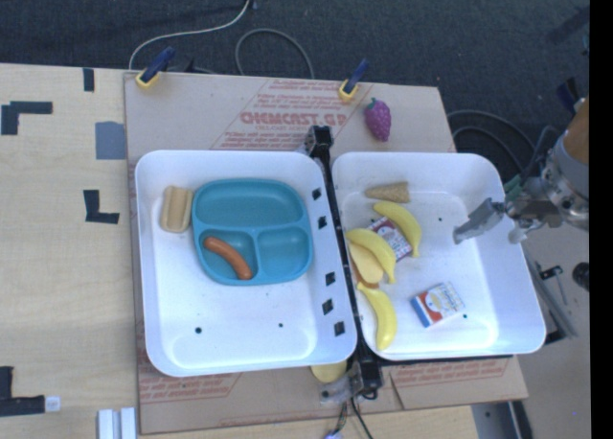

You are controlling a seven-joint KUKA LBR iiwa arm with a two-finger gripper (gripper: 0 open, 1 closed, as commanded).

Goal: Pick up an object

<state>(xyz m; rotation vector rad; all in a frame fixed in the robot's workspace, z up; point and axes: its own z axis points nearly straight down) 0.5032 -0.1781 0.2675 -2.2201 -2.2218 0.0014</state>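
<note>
The right bin holds three yellow bananas: one near the top, one by the left wall, one lower down. A red-and-white packet lies between the upper two. A tan wedge lies at the back, and a small blue, red and white carton sits toward the front right. My gripper hangs over the bin's right side, above and to the right of the carton. It is open with nothing between its fingers.
The left bin holds a teal divided plate bearing a sausage, with a bread slice beside it. A purple grape bunch lies on the board behind the bins. A yellow item sits at the front edge.
</note>
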